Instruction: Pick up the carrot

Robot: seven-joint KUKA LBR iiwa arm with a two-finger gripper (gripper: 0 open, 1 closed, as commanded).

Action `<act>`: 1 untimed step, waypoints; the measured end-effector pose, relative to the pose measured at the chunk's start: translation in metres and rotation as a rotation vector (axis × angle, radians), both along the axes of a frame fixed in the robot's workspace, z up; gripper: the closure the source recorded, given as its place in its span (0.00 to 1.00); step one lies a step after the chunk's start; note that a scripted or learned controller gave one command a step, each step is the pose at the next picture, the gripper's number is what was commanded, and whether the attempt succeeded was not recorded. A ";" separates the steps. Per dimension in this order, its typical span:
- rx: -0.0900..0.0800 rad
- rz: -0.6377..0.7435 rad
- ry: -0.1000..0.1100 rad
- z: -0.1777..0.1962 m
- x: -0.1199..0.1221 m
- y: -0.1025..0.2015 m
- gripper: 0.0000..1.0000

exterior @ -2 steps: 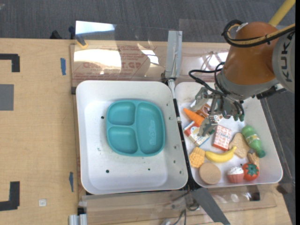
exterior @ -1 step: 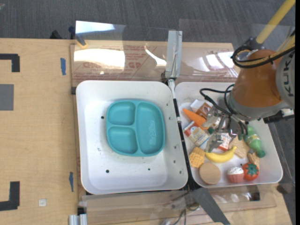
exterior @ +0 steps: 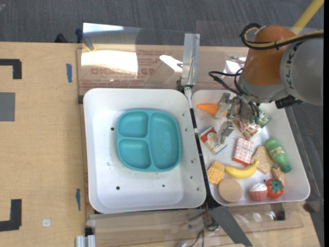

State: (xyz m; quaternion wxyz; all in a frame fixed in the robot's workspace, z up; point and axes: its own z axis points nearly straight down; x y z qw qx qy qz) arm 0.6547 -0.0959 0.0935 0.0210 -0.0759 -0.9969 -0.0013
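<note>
The carrot (exterior: 208,107) is a small orange cone lying in the right bin (exterior: 298,181), near its far left corner and close to the divider. My gripper (exterior: 232,121) hangs over the same bin, just right of the carrot and slightly nearer the camera, below the orange wrist band (exterior: 267,45). It sits among small packets. The carrot lies free on the bin floor, apart from the gripper.
The left bin (exterior: 97,179) holds a teal divided plate (exterior: 149,139). Crowded in the right bin are a banana (exterior: 241,171), a waffle (exterior: 216,173), a round bun (exterior: 230,190), a cupcake (exterior: 258,191), a green bottle (exterior: 277,153), a red-and-white box (exterior: 243,150) and a small carton (exterior: 213,139).
</note>
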 end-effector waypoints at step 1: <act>-0.011 -0.277 0.000 -0.001 -0.003 0.001 0.00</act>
